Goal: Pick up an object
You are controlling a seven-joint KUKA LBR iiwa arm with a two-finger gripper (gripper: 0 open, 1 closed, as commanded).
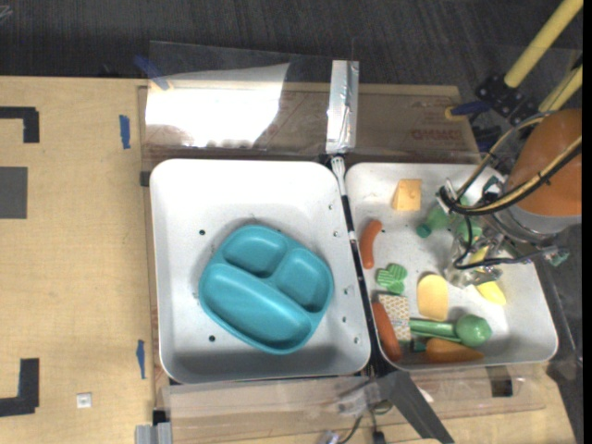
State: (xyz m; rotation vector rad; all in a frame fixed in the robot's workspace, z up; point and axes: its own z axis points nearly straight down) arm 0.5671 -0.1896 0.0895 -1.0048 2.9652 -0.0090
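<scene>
Plastic toy food clutters the right shallow white bin [541, 336] under the claw [476, 259]; whether that claw is open or closed cannot be told, as cables and wrist hide it. Just beside it lie one smooth yellow egg-shaped piece [432, 294] and one yellow wedge [491, 292]. Farther from it sit one pale orange cheese block [406, 195], two glossy red sausages [370, 242], and one ridged green glove-like piece [391, 276]. Below it lies one green ladle-shaped stick [453, 327]. Well apart, the left white bin [176, 202] holds one teal three-compartment plastic tray [266, 288].
</scene>
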